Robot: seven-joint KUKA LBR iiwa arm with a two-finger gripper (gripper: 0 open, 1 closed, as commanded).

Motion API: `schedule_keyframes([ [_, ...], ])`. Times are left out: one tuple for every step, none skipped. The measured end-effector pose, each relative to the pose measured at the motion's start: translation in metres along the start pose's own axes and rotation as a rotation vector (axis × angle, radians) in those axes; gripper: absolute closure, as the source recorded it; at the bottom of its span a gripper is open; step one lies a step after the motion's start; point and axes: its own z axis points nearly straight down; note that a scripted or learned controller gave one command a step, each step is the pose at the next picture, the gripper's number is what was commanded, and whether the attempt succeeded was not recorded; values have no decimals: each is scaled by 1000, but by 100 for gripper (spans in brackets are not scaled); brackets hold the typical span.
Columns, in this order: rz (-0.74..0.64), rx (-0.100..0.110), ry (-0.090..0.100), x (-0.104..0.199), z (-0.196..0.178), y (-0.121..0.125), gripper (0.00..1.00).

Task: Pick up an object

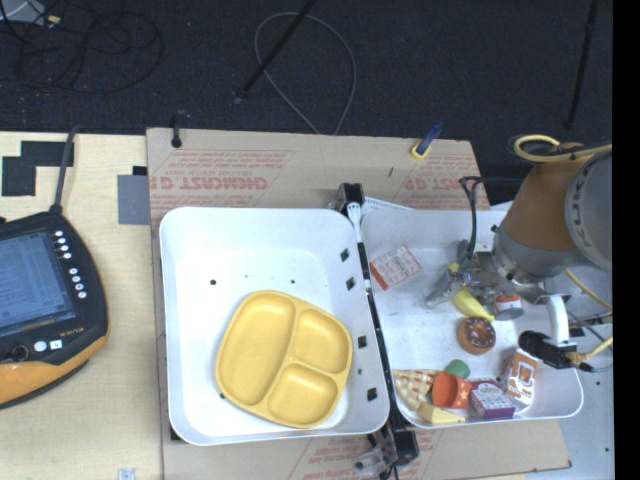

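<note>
Two shallow white bins side by side on a cardboard-covered tabletop [300, 168], seen from above at a slant. In the left bin [200, 258]: a yellow divided plate [283, 358] with three compartments, lying flat toward the lower right part of the bin. In the right bin [420, 318]: a scatter of small toy foods and packets. Near the upper left of that bin, a small red-and-white packet [395, 265], well apart from the rest. Toward the middle right, a toy banana [470, 303], with a brown doughnut [477, 335] just below it. Along the near edge, a pizza slice [412, 383], a green-and-orange piece [452, 383] beside it, a purple-and-white box [492, 399], and an orange-and-white carton [520, 376] tilted at the right. Reaching in from the right, the grey arm with its orange band [545, 213], wrist low over the right bin. At its end, the tool [462, 286], down among the objects just beside the banana; grey fingers [440, 290] splayed leftward, close to or touching the banana, though how far open cannot be told, nor whether anything sits between them. On the far left of the tabletop, a black and orange teach pendant [45, 308]. Behind the bins, dark floor with loose cables [300, 48].
</note>
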Motion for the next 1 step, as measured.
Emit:
schedule_keyframes([
  [4, 1, -3, -3, -14, -1, 100],
])
